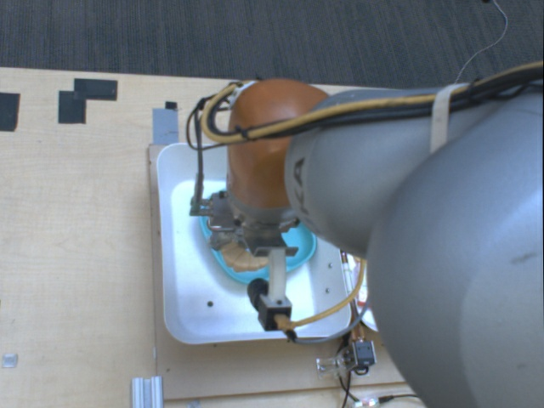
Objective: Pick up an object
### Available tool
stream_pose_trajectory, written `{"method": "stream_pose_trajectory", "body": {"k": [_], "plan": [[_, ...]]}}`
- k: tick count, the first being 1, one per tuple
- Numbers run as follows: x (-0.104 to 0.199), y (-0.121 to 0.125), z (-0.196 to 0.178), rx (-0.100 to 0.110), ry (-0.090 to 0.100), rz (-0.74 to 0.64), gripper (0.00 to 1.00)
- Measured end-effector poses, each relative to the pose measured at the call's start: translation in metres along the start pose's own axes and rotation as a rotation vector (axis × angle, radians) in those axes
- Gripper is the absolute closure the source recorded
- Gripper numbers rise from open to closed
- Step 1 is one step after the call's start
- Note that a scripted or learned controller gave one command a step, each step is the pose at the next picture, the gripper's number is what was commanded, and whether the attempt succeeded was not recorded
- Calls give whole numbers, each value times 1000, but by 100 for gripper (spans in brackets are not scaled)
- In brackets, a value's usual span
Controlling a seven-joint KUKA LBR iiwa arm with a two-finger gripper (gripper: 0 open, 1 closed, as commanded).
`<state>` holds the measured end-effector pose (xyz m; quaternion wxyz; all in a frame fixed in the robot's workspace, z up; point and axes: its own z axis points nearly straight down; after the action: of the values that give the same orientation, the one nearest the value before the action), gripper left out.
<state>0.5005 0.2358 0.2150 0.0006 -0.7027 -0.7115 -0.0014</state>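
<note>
Dark carpet [212, 15] beyond wooden bench [76, 245]

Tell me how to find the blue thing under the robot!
Look at the white bin in the middle of the bench. Right under the arm's orange band lies a round light-blue plate, half hidden by the gripper. It is the one bright blue thing in that bin.

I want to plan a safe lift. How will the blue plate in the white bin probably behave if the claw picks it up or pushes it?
The blue plate looks flat and shallow, so it would probably slide across the white bin rather than roll. Its thin rim suggests it is stiff but light. A tan thing lies on it and might slip off if the plate tilts.
</note>
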Motion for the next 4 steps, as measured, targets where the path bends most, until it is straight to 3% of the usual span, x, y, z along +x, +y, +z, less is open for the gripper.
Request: {"method": "stream_pose_trajectory", "body": {"k": [1, 2, 3, 4], "plan": [[-1, 10, 10, 0, -2, 6, 100], [-2, 44, 25, 0, -3, 10, 100], [-1, -14, 18, 2, -2, 6, 100], [0, -14, 7, 1, 0, 2, 100]]}}
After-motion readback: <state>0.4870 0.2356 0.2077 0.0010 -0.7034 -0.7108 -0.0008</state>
